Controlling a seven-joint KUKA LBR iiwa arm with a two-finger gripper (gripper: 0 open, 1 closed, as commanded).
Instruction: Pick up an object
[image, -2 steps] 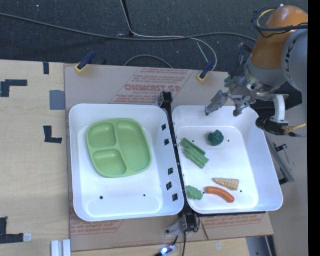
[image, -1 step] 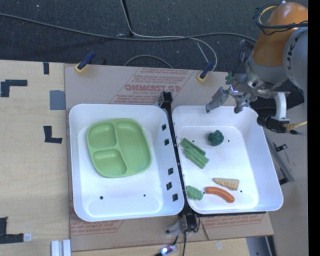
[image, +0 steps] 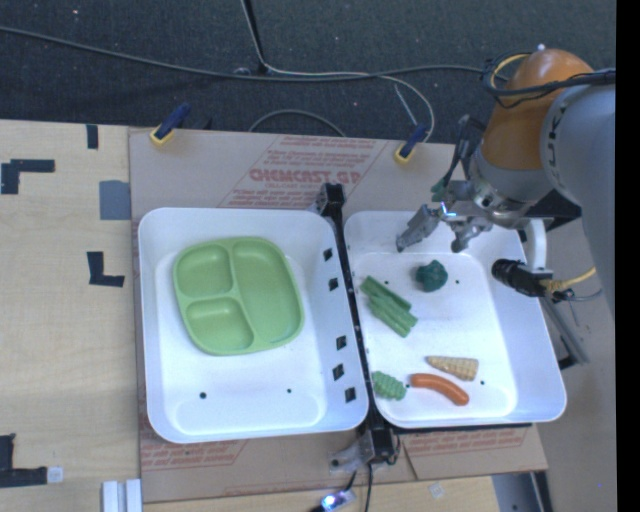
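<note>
The arm (image: 590, 150) is a smooth grey cylindrical body with rounded contours. An orange band (image: 525, 110) of glossy, domed form sits above the wrist, crossed at its top by thin dark cables. Below the band, a metallic wrist assembly (image: 480, 205) carries small brackets and fittings. The two-finger gripper (image: 438, 238) consists of slender grey metal fingers (image: 414, 232). A black cylindrical attachment (image: 518, 277) projects beside a white bracket, with a yellowish cable end at its tip.
</note>
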